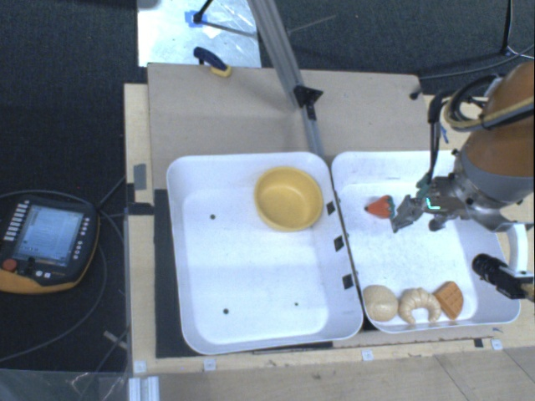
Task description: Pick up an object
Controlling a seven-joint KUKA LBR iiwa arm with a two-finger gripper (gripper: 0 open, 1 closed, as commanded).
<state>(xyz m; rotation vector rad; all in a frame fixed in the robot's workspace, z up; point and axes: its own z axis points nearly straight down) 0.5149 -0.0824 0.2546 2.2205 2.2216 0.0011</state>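
I see the red piece (380, 207) in the right bin (481, 312), toward its far left part; it is small, red-orange, roughly wedge-shaped, with a darker tip on its left; it may be a toy strawberry or pepper, though the view is too coarse for me to be sure. The gripper (405, 215) sits just right of it, low over the bin floor; its dark fingers point left toward the piece, but I cannot tell whether they are apart or together, nor whether they touch the piece.

Counting: one red piece; three tan pastry-like items in a row along the near edge of the right bin, namely a pale round bun (380, 302), a croissant (419, 304) and an orange-brown waffle (449, 299), each just beside the next; one yellow bowl (288, 198) in the left bin (201, 307), at its far right corner, upright; two bins side by side, touching along their inner walls.

Around them: the arm (501, 140) comes in from the right over the right bin's far right part; a grey pole (280, 44) slants across the bench beyond the bins; a pendant (46, 241) with a lit screen lies on the dark floor well left of the bench. The three pastries lie well apart from the red piece, near the bin's near wall.
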